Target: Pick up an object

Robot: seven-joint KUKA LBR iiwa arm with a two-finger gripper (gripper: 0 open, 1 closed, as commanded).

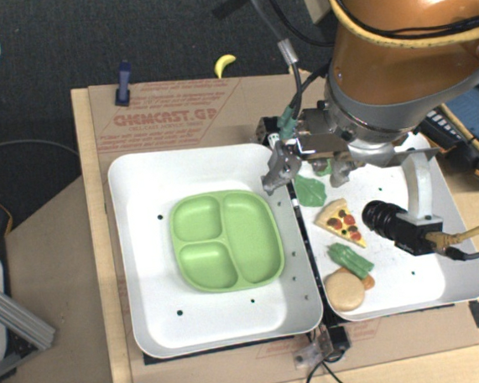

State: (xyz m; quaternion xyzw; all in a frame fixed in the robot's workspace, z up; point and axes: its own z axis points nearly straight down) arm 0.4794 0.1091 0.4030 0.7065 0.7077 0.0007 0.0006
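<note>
**Operator:** Camera view check. Where is the gripper?

**Technician:** The gripper (303,172) hangs over the far end of the wall where the left bin (134,239) and the right bin (391,190) meet. The arm (410,35) reaches in from the far right and covers the far right corner of the right bin.

**Operator:** How far open is the gripper, and what is in it?

**Technician:** I cannot tell how far open it is. No object is visibly gripped.

**Operator:** Where are the objects?

**Technician:** Four lie in the left half of the right bin.
- A green piece (311,191) lies flat on the floor, just near of the gripper and close to the shared wall.
- A pizza slice (342,221) lies just near and right of the green piece.
- A green stick (350,260) lies near of the slice, at a slant.
- A tan disc (344,292) lies at the near edge, touching or overlapped by the stick's near end.

**Operator:** And the left bin?

**Technician:** A green plate (226,240) with three compartments sits flat around the middle, well apart from the gripper.
</note>
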